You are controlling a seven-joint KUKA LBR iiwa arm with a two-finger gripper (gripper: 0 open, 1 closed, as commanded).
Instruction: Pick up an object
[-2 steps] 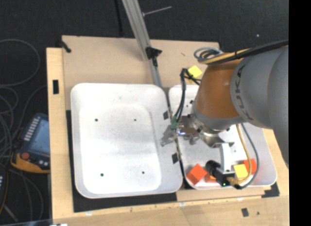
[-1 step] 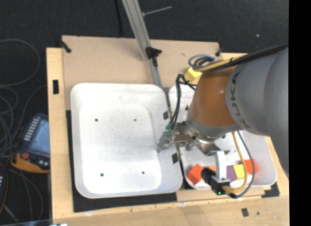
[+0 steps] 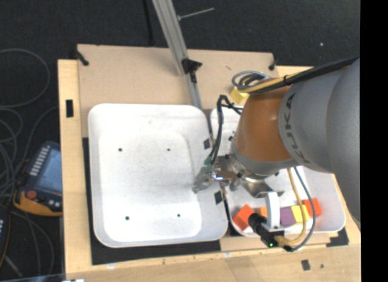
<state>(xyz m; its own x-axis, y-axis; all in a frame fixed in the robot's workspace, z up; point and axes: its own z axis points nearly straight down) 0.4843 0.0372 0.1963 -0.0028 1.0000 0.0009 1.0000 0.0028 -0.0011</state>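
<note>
My gripper (image 3: 209,181) hangs over the seam between the two bins, at the right wall of the left bin (image 3: 100,153). The arm's orange band (image 3: 260,129) and grey body cover most of the right bin (image 3: 337,214). Several small objects lie in the right bin's near corner, below and to the right of the gripper: an orange block (image 3: 244,216), a white and purple block (image 3: 281,213), a yellow piece (image 3: 297,214) and another orange piece (image 3: 313,207). Nothing shows in the gripper.
A slanted aluminium rail (image 3: 173,29) runs from the top down to the bench between the bins. A coil of cable (image 3: 248,80) lies behind the arm. A teach pendant (image 3: 43,177) and loose cables lie on the floor to the left.
</note>
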